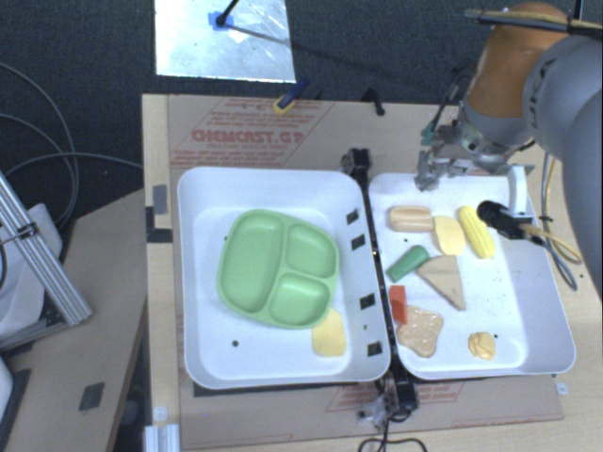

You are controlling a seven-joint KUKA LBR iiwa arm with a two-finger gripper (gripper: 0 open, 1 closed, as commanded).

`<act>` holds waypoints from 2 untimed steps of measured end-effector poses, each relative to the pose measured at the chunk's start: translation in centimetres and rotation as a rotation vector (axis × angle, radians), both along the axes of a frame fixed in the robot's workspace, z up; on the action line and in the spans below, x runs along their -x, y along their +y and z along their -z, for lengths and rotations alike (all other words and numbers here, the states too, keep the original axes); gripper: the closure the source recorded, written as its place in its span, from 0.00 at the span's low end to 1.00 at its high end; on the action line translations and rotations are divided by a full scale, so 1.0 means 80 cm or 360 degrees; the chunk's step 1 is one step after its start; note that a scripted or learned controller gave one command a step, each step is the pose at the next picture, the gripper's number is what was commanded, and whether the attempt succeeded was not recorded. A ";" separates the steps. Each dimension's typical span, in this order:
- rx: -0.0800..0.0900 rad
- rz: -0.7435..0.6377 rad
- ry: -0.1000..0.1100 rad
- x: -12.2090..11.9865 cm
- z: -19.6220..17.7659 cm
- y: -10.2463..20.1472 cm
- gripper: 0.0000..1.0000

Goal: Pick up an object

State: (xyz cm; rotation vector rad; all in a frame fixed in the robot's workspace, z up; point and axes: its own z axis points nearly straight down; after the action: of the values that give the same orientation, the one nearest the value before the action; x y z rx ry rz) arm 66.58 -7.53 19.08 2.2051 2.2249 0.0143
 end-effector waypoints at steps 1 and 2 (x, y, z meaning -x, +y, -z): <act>-0.0006 0.0020 0.0048 0.168 0.132 -0.021 1.00; -0.0005 0.0000 0.0002 0.117 0.003 0.066 1.00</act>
State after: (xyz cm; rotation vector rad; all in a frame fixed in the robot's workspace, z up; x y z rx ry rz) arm 57.21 -2.27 18.87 2.2071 2.2268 0.0162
